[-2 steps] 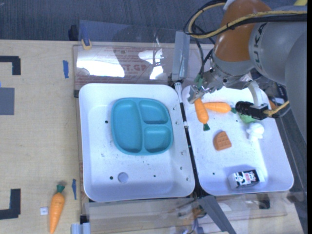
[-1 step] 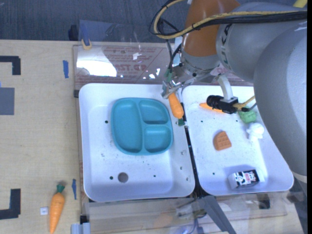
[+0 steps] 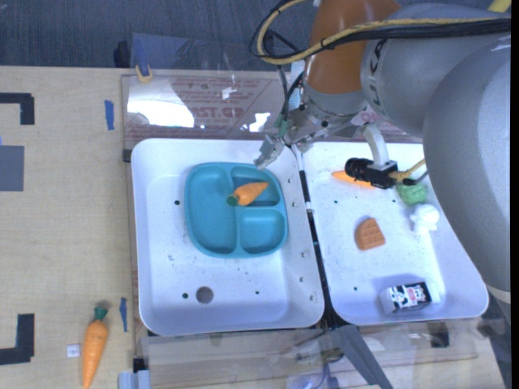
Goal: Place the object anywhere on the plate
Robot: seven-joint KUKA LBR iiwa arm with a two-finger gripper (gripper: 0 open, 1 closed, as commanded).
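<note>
**One carrot on the plate — release looks done, retreat is next**

Camera view:
- Plate (image 3: pixel 212 233): blue, divided, sits in the left bin (image 3: pixel 162 282). Carrot (image 3: pixel 249 193) lies inside it, in the upper right compartment, resting across or against the divider ridge; exact contact is hard to call.
- Carrot's long axis runs roughly left-right with a slight slant. Green top points lower left, toward plate centre. Orange tip points upper right, toward the gripper.
- Gripper (image 3: pixel 280 146) hangs above the bin's back right corner, just beyond the plate rim and clear of the carrot. Nothing sits between the fingers; they look spread slightly, not wide.
- Arm (image 3: pixel 422 79) enters from the right, over the right bin (image 3: pixel 454 274).
- Right bin holds another carrot-like piece (image 3: pixel 350 177), partly under a black fitting, an orange wedge (image 3: pixel 370 234), a small black-and-white carton (image 3: pixel 405 296) and a green and white item (image 3: pixel 417 203) by the far wall.
- A spare toy carrot (image 3: pixel 95 343) lies on the bench, outside the bins.

Judgement: placement step appears complete, carrot inside the plate outline. Next move calls for a straight lift up and back to the right, keeping the fingers off the carrot tip so it doesn't get dragged over the rim.
</note>
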